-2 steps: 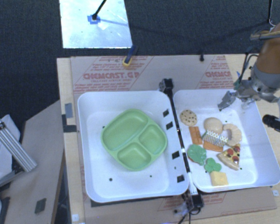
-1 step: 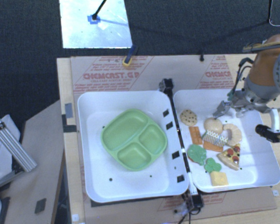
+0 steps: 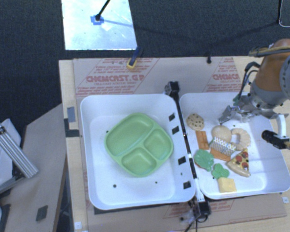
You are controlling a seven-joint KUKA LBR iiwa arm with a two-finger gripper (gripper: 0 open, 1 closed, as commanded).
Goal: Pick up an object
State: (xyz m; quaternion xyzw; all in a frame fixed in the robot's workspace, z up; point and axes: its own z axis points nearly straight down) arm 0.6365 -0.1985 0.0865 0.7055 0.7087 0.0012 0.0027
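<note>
On the worktop (image 3: 48,138), 2 shallow white bins sit side by side in the middle of the frame. The left bin (image 3: 98,189) carries a light green divided plate (image 3: 138,144) with 3 compartments, lying tilted near the bin's centre.

The right bin (image 3: 276,176) holds a cluster of toy food pieces in its middle. A round chocolate-chip cookie (image 3: 195,120) lies at the upper left of the cluster. Just below it an orange strip (image 3: 202,140) runs downward. A pale bread roll (image 3: 221,132) sits to the right of the strip, with a small grey patterned piece (image 3: 222,145) touching its lower edge and a pale ring-shaped pastry (image 3: 242,137) just beside it on the right. Lower down lie 2 green leafy pieces (image 3: 203,159), a pizza slice (image 3: 240,163) and a yellow cheese block (image 3: 227,184) nearest the bottom edge.

The arm (image 3: 275,78) comes in from the right of the frame, grey with an orange band. Its hand (image 3: 237,113) hangs over the upper right part of the right bin, above and apart from the bread roll and pastry. Nothing shows between its fingers, and how far they are spread cannot be told from this angle.
</note>
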